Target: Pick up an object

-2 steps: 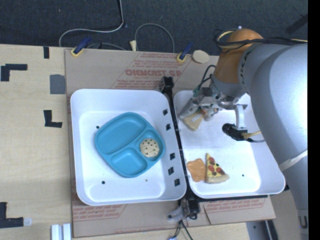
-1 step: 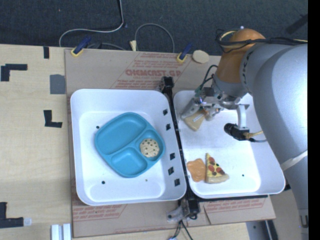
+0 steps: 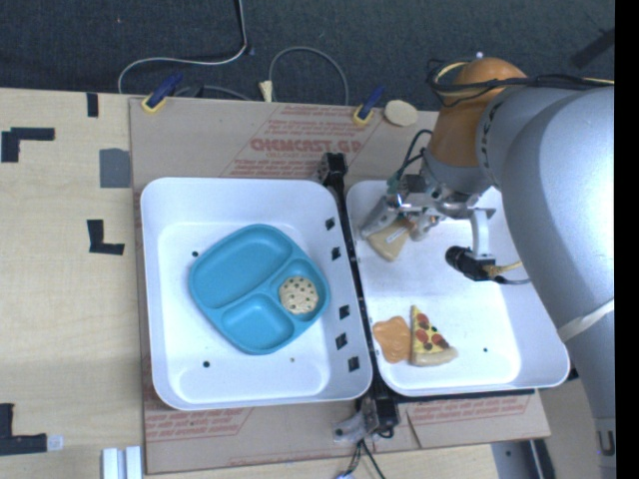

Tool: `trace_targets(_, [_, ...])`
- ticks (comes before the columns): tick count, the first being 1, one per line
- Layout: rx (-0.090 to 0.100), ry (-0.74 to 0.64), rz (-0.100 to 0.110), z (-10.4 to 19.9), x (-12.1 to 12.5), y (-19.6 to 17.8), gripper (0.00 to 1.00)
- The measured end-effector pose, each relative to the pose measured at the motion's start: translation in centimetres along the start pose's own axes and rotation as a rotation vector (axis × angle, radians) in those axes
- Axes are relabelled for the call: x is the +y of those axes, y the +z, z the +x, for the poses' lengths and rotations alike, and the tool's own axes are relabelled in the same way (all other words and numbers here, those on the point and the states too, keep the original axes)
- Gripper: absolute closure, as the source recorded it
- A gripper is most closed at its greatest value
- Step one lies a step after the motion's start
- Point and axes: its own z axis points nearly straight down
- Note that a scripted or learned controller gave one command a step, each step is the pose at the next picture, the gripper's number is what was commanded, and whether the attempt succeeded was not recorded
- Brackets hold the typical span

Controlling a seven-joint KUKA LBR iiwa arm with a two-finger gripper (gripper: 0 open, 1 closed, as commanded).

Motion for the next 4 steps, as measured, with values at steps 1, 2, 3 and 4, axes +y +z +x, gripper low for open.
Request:
trace_targets(1, [-0.003, 0.002, -0.001, 0.19, -0.01, 0.0, 0.0])
trace_targets(2, [0.001, 0.0, 0.0, -0.03, 0.01, 0.01, 0.0])
trace_targets(3, [0.001, 0.0, 0.0, 0.0, 0.01, 0.0, 0.0])
trace_targets(4, [0.0, 0.0, 0.0, 0.04, 0.0, 0.0, 0.0])
